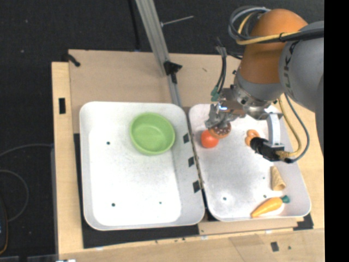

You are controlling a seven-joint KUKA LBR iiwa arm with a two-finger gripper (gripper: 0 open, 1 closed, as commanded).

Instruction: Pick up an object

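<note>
My gripper hangs low over the back left part of the right bin, pointing down. A red tomato-like ball lies directly under and just in front of its tip, touching or nearly touching it. The arm's wrist hides how the gripper sits on the ball. An orange carrot with a green end lies at the bin's front right corner. A tan cone-shaped piece lies by the right wall. A small orange object lies next to a black part of the arm.
The left bin holds a green bowl near its back right. A grey metal pole rises from behind the two bins. A black and white tool piece hangs from the arm over the right bin.
</note>
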